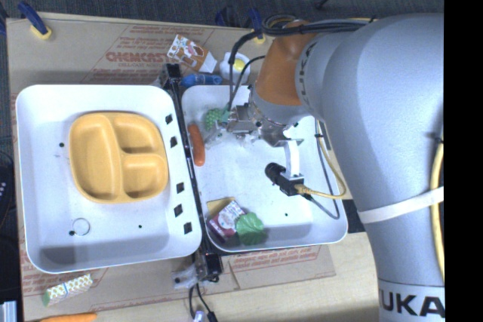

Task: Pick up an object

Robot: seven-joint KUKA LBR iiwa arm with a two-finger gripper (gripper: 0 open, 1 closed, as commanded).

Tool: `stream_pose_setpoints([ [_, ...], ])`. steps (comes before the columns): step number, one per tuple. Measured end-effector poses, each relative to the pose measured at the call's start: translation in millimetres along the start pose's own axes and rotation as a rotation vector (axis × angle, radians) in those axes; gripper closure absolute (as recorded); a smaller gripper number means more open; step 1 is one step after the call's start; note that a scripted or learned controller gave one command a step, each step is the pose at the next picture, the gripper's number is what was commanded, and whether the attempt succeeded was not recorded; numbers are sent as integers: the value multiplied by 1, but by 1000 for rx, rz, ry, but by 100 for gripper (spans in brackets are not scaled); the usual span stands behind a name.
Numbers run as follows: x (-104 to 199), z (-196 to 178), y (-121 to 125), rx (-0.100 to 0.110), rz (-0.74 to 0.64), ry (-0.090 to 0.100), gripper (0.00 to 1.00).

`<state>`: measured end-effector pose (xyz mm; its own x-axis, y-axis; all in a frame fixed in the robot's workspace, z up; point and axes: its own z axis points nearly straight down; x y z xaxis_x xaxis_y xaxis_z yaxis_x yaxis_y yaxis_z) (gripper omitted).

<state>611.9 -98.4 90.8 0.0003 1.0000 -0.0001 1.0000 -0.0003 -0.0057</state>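
Observation:
My gripper (235,123) hangs low over the back of the right bin (249,177), below the orange wrist band. A small green object (214,118) lies just left of it, touching or nearly touching; I cannot tell which. An orange sausage-shaped piece (197,145) rests along the bin's left wall. At the bin's front lie a red and white packet (225,218) and a green lump (250,226) beside it. The arm hides the bin's right side.
The left bin (38,162) holds a yellow divided tray (117,154). A black cable plug (281,179) dangles over the right bin's middle. Loose packets and a blue item (200,79) sit behind the bins on the cardboard.

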Motion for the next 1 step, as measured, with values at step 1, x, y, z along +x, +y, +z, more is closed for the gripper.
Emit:
stream_pose_setpoints([
  [1, 0, -1, 0, -2, 0, 0, 0],
])
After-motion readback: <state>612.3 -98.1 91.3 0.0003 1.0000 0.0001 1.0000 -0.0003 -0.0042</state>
